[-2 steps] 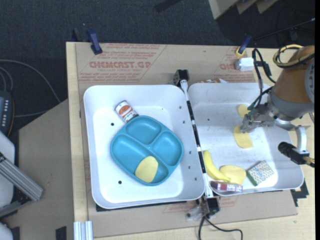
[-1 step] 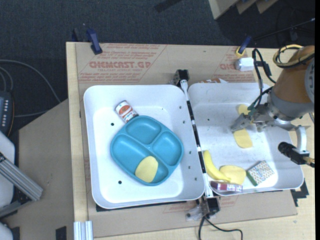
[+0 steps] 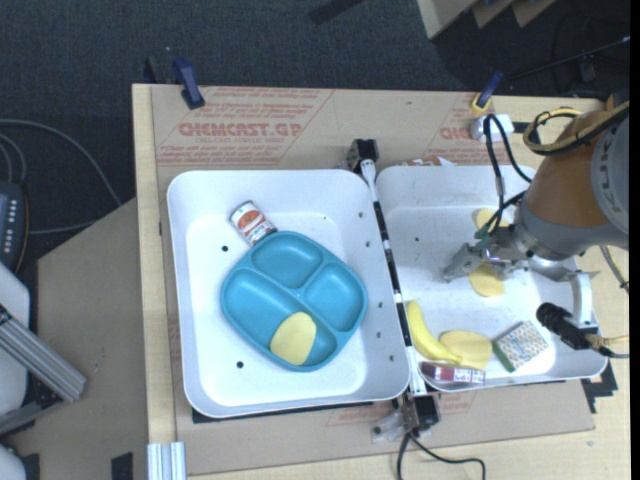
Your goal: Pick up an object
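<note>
Altogether the two white bins hold seven loose things. In the left bin (image 3: 190,268) lie three: one blue divided plate (image 3: 292,298), one yellow piece (image 3: 293,339) lying in the plate's near compartment, and one small red-and-white can (image 3: 251,222) just beyond the plate's far edge. In the right bin (image 3: 430,198) lie four: one banana (image 3: 424,335), one yellow lemon-like piece (image 3: 466,347) beside it, one speckled sponge block (image 3: 521,345) and one small packet (image 3: 452,374) at the near rim. A fifth, a pale yellow round piece (image 3: 488,284), lies directly beneath the gripper (image 3: 482,264); whether the jaws are spread or closed cannot be told. Both bins rest on a counter (image 3: 260,128) covered with printed brown cardboard, over dark carpet (image 3: 200,18).
</note>
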{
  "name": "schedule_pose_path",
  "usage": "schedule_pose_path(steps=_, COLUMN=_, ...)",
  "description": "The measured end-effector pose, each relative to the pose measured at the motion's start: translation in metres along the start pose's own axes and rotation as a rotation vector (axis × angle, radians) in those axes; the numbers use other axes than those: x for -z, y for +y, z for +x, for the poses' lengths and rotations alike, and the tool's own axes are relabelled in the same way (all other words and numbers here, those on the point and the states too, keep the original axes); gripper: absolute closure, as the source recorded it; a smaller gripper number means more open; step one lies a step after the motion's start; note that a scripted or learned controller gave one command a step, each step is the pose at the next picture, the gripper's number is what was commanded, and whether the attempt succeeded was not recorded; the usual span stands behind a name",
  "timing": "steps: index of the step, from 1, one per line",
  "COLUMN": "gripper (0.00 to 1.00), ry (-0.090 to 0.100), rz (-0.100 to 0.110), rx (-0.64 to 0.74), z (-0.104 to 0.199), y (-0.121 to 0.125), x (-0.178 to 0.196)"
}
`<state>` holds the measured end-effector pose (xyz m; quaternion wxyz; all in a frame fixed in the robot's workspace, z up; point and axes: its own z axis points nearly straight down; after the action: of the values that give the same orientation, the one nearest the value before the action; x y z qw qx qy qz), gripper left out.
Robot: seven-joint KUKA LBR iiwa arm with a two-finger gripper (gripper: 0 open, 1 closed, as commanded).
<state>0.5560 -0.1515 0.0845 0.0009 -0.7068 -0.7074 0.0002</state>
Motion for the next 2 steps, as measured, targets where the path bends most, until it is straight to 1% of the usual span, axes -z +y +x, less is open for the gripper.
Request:
schedule_pose_path(steps=1, gripper=0.0, ry=-0.003, rz=-0.003, rx=-0.002, z=-0.047, y=-0.012, x=0.06)
schedule_pose_path(steps=2, gripper=0.0, ry=0.0, rz=0.0, rx=0.0, z=-0.012, y=-0.003, x=0.0)
